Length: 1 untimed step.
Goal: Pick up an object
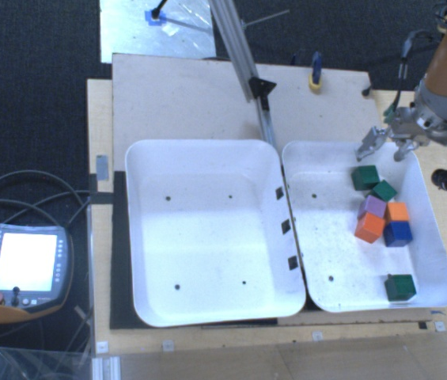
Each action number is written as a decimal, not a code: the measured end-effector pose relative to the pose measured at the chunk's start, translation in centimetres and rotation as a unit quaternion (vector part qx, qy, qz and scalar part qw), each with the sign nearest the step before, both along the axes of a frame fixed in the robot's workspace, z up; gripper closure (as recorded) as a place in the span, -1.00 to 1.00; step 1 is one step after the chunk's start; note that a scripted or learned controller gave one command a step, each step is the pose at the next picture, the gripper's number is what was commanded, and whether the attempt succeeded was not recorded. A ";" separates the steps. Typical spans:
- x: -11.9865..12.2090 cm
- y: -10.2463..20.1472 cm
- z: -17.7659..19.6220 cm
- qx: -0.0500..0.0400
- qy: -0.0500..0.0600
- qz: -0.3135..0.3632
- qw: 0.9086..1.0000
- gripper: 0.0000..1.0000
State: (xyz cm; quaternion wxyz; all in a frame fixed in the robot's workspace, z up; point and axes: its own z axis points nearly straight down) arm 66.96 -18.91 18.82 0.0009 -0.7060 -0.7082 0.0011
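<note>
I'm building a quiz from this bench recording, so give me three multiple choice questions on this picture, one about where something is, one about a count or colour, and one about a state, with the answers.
1. Where do the blocks lie?
A. in the left bin
B. in the right bin
C. on the bench outside the bins

2. How many green blocks are there?
A. one
B. three
C. five

3. What is between the fingers of the tool?
A. nothing
B. an orange block
C. a blue block

Answers:
1 B: every block, such as the blue block, sits in the right bin, not the left bin.
2 B: two green blocks lie near the far end and one green block sits alone at the near corner.
3 A: the tool hangs open above the far rim, apart from the blocks.
</note>
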 end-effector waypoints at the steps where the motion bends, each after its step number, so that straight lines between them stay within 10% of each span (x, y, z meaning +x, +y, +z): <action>1: 0.6 0.2 -4.4 0.000 -0.001 0.001 1.000 -1.00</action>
